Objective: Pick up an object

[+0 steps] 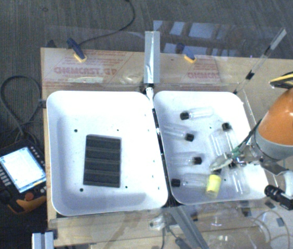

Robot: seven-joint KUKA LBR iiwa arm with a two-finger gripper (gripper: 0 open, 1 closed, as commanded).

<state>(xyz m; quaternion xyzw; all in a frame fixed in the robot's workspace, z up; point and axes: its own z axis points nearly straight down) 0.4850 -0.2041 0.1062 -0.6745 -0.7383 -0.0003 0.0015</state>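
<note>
The right bin (162, 102) holds several clear vials with black caps, among them one at the back (196, 113), one in the middle (183, 135) and one at the front (187, 181). A yellow-capped piece (213, 184) lies near the front wall. My gripper (232, 160) hangs low over the bin's right side, just beside an upright-lying vial (224, 138) and above the yellow piece. The grey wrist with its orange band (284, 119) reaches in from the right. Nothing visibly sits in the gripper.
The left bin (58, 139) holds a black ridged block (103, 160). A metal post (151, 56) stands behind the seam between the bins. A tablet pendant (16, 170) lies on the floor at left. Cables run along the right bin's outer edge.
</note>
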